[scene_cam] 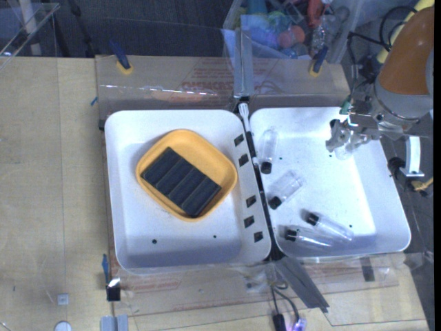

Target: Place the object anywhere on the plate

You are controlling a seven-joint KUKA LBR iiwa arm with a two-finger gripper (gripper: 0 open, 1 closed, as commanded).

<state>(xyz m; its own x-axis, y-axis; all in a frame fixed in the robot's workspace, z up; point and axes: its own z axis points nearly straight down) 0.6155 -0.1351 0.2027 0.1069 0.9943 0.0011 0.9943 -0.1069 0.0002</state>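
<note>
Yellow rounded-square plate (224,172) carries a dark ribbed block (180,180); clear plastic vials (324,229) lie right; jaws' state unclear.

Counter (41,185): pale wood surface. Bears two shallow white bins side by side, edges touching: left bin (124,247), right bin (386,233). Brown board (172,81) lies behind the bins. Clear tub (289,19) of coloured items stands at the back, behind the right bin.
</note>
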